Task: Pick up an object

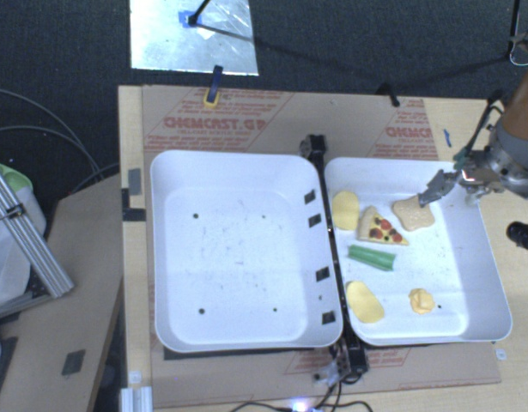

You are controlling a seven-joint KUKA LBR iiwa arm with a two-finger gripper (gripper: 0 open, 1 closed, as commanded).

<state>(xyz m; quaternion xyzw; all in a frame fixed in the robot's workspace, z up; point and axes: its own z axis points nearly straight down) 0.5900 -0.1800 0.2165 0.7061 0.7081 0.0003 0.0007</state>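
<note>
The right bin (474, 256) holds several toy foods. A pizza slice (380, 228) lies near its middle, with a tan bread-shaped piece (414, 214) to its right. A yellow round piece (345, 205) sits at the bin's left wall. Below the pizza lies a green bean pod (371, 257). A pale yellow chip (364, 301) and a small yellow lump (421, 299) rest toward the front. My gripper (437, 187) reaches in from the right, its tip just above the upper right end of the tan piece. Nothing is visibly held.
The left bin (238, 251) stands beside the right one, joined by a black divider with clips (322, 247). Both sit on a cardboard sheet (246, 118). A metal plate (193, 24) lies behind the bench, and an aluminium frame (23, 239) stands at the left.
</note>
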